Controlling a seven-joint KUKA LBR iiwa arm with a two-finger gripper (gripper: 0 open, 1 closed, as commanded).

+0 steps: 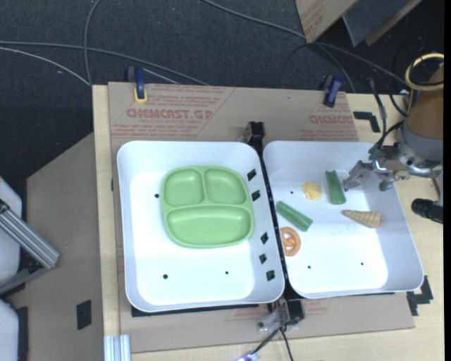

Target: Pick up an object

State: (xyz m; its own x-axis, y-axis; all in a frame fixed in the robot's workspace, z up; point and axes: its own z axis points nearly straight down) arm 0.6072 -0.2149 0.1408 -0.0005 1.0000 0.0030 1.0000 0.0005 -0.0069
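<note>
nearest the camera, the front rims of the two bins sat on a brown board, with a small clamp and a cable end [278,328] between them. the left bin [141,275] held a green divided plate [208,206], lying flat near its middle, probably there as a place to sort things into. a row of small black tabs ran along the seam where the bins touched.

the right bin [394,271] held the loose pieces, all well apart from its front edge: a pretzel [290,241] closest, just beside the seam; a green stick [294,215] slanting behind it; a cone [363,218] lying on its side to the right; a small yellow piece [311,190]; and a second green stick [335,187] standing almost lengthwise. scattered and untouching, they looked spread so that any one could be taken alone.

the gripper [363,174] hung over the bin's far right part, its fingers apparently spread apart with nothing between them, though the metal there was small and hard to read. its tips were just beside the second green stick, which i judged the likely target; no pick was yet made. the arm's orange band [426,113] rose behind.

farther back, the board showed red printing and two blue clamps [141,88] at its rear edge. beyond lay dark carpet [63,70] crossed by thin cables, with cardboard [320,14] at the top.
</note>
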